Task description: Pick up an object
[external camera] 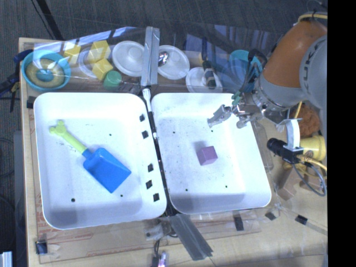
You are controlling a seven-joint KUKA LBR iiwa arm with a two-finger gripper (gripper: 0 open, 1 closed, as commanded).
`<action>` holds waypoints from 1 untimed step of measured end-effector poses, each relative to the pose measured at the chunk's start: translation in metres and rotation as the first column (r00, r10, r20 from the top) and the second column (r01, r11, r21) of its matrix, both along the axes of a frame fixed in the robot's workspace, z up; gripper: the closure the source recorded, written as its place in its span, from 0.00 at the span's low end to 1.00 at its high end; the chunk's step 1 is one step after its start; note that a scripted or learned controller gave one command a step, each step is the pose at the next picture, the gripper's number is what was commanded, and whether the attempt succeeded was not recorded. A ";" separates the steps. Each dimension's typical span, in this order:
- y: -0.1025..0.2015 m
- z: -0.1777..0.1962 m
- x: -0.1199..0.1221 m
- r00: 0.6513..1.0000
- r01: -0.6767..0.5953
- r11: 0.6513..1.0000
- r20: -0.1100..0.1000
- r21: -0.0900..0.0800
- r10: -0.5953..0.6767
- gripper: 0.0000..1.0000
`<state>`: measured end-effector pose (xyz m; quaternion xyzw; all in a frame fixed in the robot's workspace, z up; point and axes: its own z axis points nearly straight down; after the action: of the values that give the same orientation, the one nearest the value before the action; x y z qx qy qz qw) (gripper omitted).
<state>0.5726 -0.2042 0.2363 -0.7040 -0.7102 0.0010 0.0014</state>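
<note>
Gripper (229,115) above the right bin (253,191), nothing held

Fingers spread apart, bare; purple cube (207,154) below-left of them, near, flat on the floor; probably light, stiff, not fragile; best pinched across two opposite flat faces.

A small purple cube (207,154) lies flat on the floor of the right bin (183,196), near its centre and apart from the walls. A blue scoop with a yellow-green handle (94,159) lies flat in the left bin (55,210), handle pointing toward the upper left.
</note>
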 end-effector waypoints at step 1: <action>-0.006 -0.145 -0.039 1.000 0.022 1.000 0.001 0.000 -0.022 0.00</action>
<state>0.5334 -0.2099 0.0917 -0.7118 -0.7024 0.0005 0.0012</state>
